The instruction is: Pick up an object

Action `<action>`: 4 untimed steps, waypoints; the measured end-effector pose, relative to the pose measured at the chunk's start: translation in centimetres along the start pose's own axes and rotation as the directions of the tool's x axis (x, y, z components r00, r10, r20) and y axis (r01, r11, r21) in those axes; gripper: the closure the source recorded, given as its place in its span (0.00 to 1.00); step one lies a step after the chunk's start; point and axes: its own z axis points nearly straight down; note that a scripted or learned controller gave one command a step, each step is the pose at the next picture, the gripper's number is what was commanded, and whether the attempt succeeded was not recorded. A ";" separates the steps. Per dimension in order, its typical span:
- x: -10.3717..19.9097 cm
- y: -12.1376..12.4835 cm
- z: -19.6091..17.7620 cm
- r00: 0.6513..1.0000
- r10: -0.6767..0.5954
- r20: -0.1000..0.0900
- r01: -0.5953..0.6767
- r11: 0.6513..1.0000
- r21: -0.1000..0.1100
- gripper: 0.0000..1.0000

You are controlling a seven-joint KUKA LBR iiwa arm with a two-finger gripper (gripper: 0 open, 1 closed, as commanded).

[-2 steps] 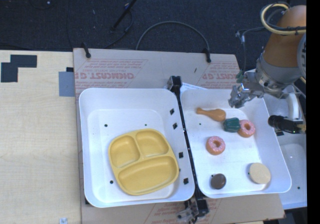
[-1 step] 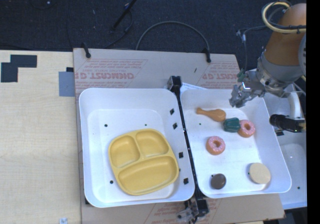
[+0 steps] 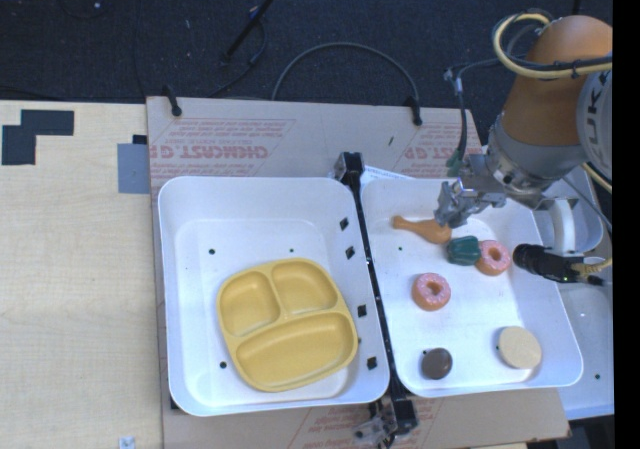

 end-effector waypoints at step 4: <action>19.0 -9.2 2.1 1.000 -0.002 0.001 0.002 1.000 0.003 1.00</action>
